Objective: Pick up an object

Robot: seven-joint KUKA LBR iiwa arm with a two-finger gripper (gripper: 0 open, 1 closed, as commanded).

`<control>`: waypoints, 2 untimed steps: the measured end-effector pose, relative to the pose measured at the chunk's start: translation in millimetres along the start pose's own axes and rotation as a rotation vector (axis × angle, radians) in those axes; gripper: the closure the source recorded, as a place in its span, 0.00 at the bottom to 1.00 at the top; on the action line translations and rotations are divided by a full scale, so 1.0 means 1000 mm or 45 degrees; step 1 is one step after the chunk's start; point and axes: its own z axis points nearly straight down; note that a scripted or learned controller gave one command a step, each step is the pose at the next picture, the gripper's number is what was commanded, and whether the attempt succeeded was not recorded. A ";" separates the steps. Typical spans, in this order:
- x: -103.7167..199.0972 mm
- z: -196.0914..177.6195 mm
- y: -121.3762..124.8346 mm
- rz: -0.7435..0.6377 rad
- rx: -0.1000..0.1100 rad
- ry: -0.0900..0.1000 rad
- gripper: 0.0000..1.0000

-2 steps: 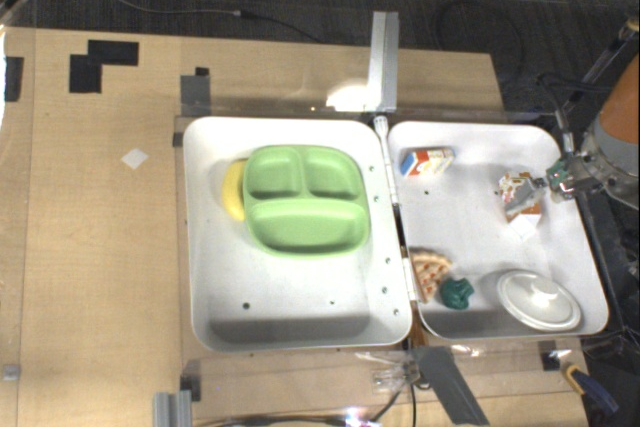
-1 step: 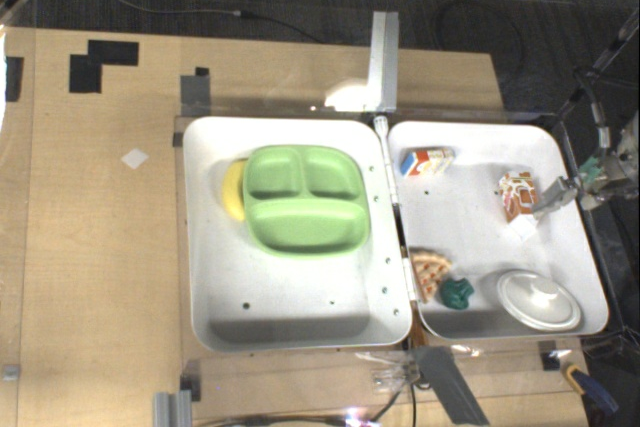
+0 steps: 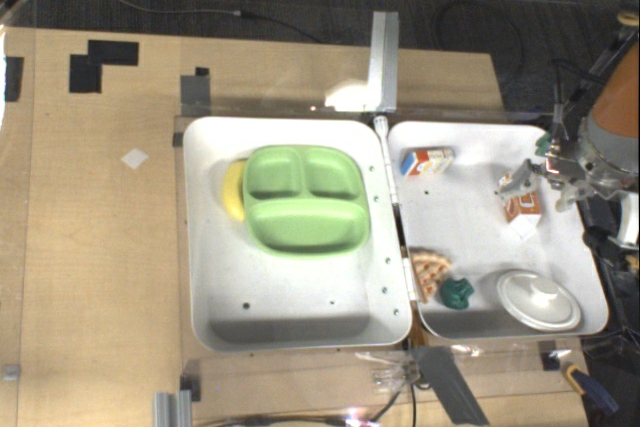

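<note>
Red-brown packet (image 3: 522, 205) lay in right bin (image 3: 470, 245), upper-right part, just below gripper (image 3: 540, 177).
Gripper sat at bin's right edge w/ arm (image 3: 612, 120) behind; finger state couldn't be told. Same bin: small red/white carton (image 3: 427, 160) top-left, pizza slice toy (image 3: 430, 271) beside green lump (image 3: 457, 293), white lid (image 3: 538, 300) bottom-right. Left bin (image 3: 290, 305): green divided tray (image 3: 304, 198) over yellow item (image 3: 232, 192).

A small red-and-white carton (image 3: 522, 205) lies in the right bin near its far right side, tilted. A red, white and blue box (image 3: 427, 161) lies flat near that bin's upper left corner.
</note>
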 end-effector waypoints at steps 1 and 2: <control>0.008 0.076 0.033 -0.119 -0.003 0.000 0.00; 0.009 0.068 0.034 -0.129 -0.003 -0.001 1.00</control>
